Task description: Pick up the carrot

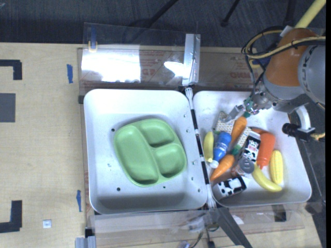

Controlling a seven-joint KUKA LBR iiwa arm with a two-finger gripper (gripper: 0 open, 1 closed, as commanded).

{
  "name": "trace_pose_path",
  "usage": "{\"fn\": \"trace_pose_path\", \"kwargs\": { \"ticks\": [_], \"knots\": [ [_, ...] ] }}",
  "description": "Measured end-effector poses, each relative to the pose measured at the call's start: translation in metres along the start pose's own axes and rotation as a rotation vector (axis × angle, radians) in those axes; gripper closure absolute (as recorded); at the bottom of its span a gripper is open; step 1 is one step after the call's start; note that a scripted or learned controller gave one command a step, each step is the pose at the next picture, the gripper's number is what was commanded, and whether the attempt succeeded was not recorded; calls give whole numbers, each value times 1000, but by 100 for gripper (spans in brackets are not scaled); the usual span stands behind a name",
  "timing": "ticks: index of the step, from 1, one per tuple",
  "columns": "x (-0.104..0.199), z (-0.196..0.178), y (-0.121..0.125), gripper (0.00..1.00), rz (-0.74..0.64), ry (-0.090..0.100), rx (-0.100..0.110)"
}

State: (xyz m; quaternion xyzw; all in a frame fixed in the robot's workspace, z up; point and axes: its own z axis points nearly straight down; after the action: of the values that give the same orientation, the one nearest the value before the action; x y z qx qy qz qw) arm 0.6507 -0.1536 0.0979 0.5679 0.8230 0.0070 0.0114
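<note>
**Colours and patterns across the two bins**

Both bins are plain white: the left bin (98,138) and the right bin (295,190). A pale green divided tray (150,151) lies in the left one. In the right, two carrots are orange: an upper carrot (238,128) and a lower carrot (223,167) with a green tip. A blue bottle (222,145), a yellow banana (265,180), yellow corn (277,166) and a black-and-white patched toy (229,186) show too. The worktop (41,138) is light wood with black marks and blue tape. The arm (295,66) is grey and orange.

A green divided plate (150,151) lies in the left bin (98,107). In the right bin (297,187) sit a blue bottle (222,145), a banana (266,181), a corn cob (277,167) and a black-and-white cow toy (230,186), crowded together on the wooden bench (41,138)
</note>
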Motion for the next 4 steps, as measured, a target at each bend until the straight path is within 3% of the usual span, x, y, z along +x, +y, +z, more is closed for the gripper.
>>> {"fn": "trace_pose_path", "kwargs": {
  "ticks": [1,2,3,4],
  "knots": [
    [23,0,-24,0,-151,-2,0],
    [23,-10,-23,100,-149,1,-2],
    [23,-10,-23,0,-149,1,-1],
    [34,0,-63,0,-199,2,0]
  ]
}}
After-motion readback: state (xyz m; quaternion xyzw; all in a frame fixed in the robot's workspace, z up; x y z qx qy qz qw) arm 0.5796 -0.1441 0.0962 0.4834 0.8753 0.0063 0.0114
